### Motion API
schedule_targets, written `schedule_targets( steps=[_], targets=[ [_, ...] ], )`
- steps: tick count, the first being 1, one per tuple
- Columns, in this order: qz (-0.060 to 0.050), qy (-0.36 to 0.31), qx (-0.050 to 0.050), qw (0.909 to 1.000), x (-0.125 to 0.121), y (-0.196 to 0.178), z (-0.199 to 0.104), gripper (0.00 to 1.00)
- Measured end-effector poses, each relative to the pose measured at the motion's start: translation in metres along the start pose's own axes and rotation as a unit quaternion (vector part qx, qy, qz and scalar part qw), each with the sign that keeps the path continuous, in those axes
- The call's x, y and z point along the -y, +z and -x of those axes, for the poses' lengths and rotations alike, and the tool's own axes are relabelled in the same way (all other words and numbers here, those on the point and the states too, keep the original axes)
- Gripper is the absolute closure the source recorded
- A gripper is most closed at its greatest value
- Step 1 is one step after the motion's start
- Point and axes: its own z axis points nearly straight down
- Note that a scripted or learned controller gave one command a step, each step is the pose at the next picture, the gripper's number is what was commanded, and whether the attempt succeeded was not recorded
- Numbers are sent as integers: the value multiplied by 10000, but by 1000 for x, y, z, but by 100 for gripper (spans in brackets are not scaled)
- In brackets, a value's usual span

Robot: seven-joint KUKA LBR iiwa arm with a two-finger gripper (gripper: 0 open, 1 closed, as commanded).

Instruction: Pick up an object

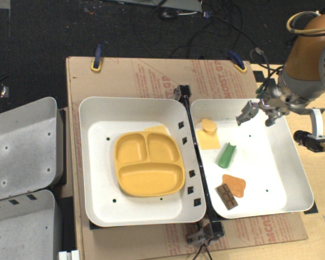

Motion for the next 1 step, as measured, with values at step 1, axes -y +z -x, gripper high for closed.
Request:
schedule_targets(
  steps=[1],
  targets=[
    [68,-15,11,10000,-3,-8,-1,0]
  ],
)
